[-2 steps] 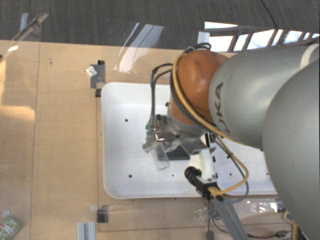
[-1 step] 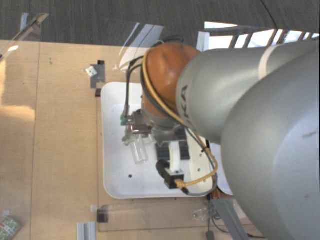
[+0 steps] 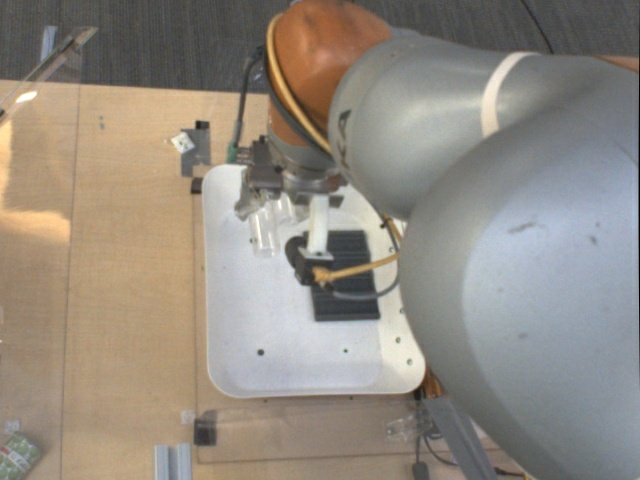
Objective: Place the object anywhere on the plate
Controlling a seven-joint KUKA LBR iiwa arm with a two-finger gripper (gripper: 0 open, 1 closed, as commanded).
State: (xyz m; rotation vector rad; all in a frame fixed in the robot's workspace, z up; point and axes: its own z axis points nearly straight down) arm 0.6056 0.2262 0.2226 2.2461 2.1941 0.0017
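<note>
My gripper [image 3: 263, 228] hangs over the far left part of a shallow white bin [image 3: 250, 358], close above its floor. Its pale, see-through tips point down toward the bin's upper left corner. I make out nothing between them against the white floor. The big grey arm with its orange band [image 3: 310, 48] reaches in from the right and hides the right side of the bin and the bench beyond it.
The bin lies on a wooden bench [image 3: 110, 268]. Small dark fixtures sit at the bin's far left corner [image 3: 197, 148] and near its front edge [image 3: 205, 431]. A green-printed scrap [image 3: 15, 455] lies at the bottom left.
</note>
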